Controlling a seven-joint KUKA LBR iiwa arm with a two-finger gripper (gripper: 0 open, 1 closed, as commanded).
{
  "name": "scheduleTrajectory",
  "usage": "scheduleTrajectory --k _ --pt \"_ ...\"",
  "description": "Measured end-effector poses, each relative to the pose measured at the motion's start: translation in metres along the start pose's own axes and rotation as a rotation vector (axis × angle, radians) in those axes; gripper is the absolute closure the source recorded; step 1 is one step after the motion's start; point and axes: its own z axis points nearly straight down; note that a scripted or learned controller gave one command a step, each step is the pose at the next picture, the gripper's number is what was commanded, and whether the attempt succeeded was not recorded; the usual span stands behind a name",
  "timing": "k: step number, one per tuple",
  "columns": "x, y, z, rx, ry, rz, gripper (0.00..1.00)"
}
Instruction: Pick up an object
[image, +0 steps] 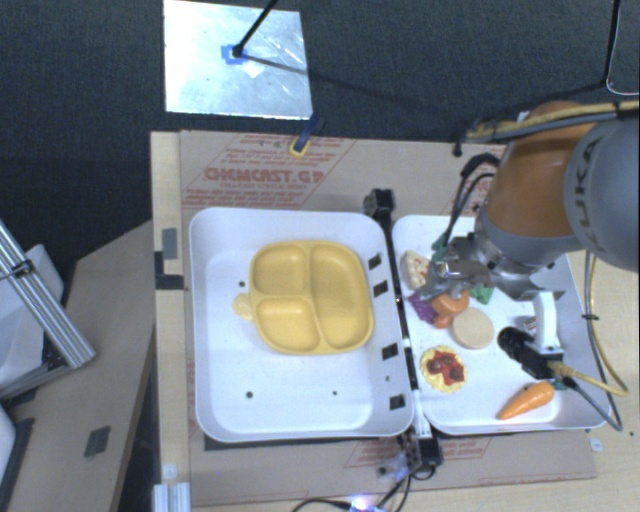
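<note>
Several toy foods lie in the right bin (492, 388), and the task's thing must be one of them; none is lifted yet. The step in hand looks like the reach onto a cluster at the bin's left side: an orange piece (453, 304) touching a purple piece (424, 312), with a tan disc (474, 329) just beside them and a pale piece (413, 267) near the bin's upper left corner. A small green piece (484, 294) sits close under the wrist. Nearer the front lie a red-topped round (444, 368) and a carrot (527, 399), both well apart from the tool.

The arm (560, 190) comes in from the right and bends down over the bin, its wrist low, the jaws directly above the orange and purple pieces. Whether the jaws are apart or together I cannot tell, and nothing shows between them.

Next, I judge, the move calls for settling on one piece, likely the orange one, closing squarely without catching its purple neighbour, then lifting straight up. The left bin (230, 400) holds a yellow divided plate (308, 297).
</note>
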Motion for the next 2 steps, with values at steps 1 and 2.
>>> scheduleTrajectory --k 1,2 --pt "0.049 -0.033 0.004 0.003 0.0 0.0 1.0" --pt "0.034 -0.03 0.006 0.001 -0.003 0.009 1.0"
